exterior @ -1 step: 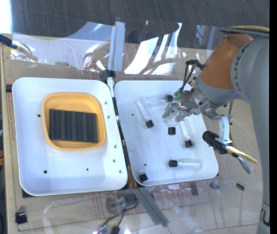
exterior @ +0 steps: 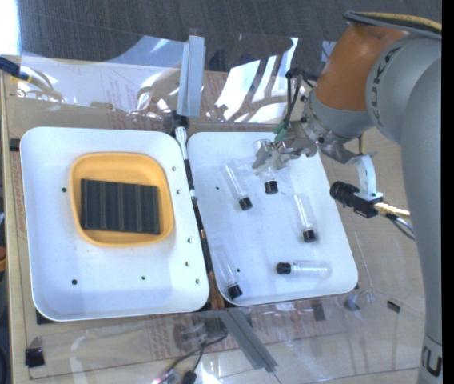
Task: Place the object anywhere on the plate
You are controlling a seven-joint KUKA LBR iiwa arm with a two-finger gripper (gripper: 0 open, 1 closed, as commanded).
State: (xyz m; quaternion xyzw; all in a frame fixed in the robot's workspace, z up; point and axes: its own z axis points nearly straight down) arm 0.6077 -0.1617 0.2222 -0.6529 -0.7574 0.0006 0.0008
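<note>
Down low, pincer (exterior: 279,152) at the far corner of the right bin (exterior: 335,238), just over a clear tube (exterior: 260,160) with a black cap. Cannot tell if wide or narrow, or if holding anything. Close by: more clear tubes lying flat in the same bin, one beside it (exterior: 237,186), one to the right (exterior: 304,218), one near the front (exterior: 303,270), one at the front left corner (exterior: 227,274). Further out, left bin (exterior: 43,262) with the yellow plate (exterior: 119,171), dark ridged middle, nothing on it. So, likely at the picking step. Nothing moved over yet. Lifting, carrying and dropping on the plate all left to do.
</note>
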